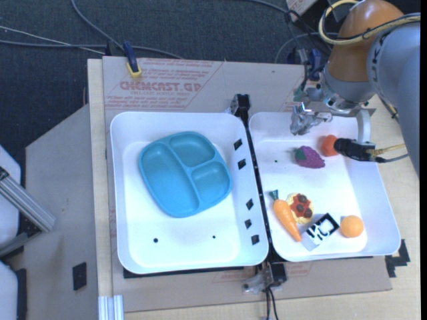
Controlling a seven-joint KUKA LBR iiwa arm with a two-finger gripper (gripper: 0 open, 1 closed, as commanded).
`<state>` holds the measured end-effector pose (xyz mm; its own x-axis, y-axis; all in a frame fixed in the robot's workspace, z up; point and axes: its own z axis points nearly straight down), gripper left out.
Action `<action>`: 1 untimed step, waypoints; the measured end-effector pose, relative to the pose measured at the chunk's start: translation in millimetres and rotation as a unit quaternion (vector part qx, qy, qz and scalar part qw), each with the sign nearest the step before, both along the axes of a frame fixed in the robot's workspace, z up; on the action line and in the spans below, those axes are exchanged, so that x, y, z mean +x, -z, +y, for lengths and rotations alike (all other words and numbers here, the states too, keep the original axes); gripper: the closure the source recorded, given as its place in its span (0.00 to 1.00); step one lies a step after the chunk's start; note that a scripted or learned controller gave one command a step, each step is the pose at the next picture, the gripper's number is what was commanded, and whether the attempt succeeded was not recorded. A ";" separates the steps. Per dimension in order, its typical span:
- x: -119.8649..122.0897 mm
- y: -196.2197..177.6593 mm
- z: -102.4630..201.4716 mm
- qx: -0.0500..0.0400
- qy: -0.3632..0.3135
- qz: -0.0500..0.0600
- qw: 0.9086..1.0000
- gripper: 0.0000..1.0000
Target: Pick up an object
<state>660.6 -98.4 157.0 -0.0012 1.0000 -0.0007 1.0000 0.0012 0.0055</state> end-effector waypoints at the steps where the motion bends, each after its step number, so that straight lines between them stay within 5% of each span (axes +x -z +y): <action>1: 1.8 -55.3 0.1 0.000 0.000 -0.001 1.000 1.00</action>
